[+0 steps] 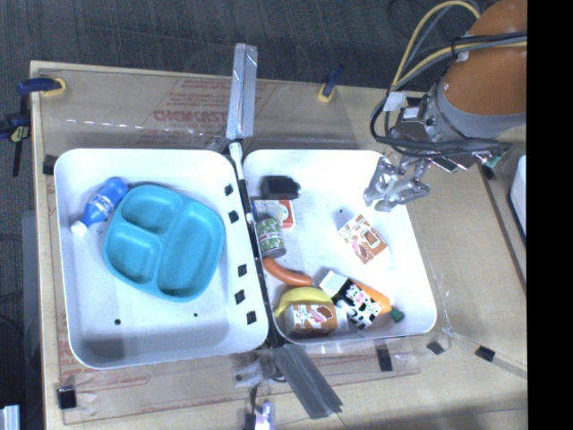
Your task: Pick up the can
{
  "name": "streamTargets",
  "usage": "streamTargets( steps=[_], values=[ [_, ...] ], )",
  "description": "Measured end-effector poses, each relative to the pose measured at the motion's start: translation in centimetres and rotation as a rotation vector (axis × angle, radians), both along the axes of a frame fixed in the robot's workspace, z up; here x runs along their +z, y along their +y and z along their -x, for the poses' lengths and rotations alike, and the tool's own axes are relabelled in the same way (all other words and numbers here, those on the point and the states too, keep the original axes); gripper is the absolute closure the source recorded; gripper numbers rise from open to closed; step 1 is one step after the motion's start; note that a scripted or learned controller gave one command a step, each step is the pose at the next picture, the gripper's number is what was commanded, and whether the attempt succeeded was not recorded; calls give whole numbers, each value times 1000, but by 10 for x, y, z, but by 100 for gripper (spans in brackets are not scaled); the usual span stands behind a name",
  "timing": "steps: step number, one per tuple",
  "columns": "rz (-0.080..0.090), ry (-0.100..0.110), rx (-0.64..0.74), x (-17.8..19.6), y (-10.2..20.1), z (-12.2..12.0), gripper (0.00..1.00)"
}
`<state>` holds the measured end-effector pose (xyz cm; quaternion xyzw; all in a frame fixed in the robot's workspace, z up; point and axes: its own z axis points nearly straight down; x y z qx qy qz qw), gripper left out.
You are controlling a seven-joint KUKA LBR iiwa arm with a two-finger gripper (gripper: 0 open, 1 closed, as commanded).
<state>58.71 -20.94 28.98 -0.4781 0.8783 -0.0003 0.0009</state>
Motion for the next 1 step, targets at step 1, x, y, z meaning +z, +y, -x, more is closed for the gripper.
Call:
streamTargets(
  steps=[1],
  values=[
    [-3, 4, 38, -118, 2, 51, 100]
  ],
)
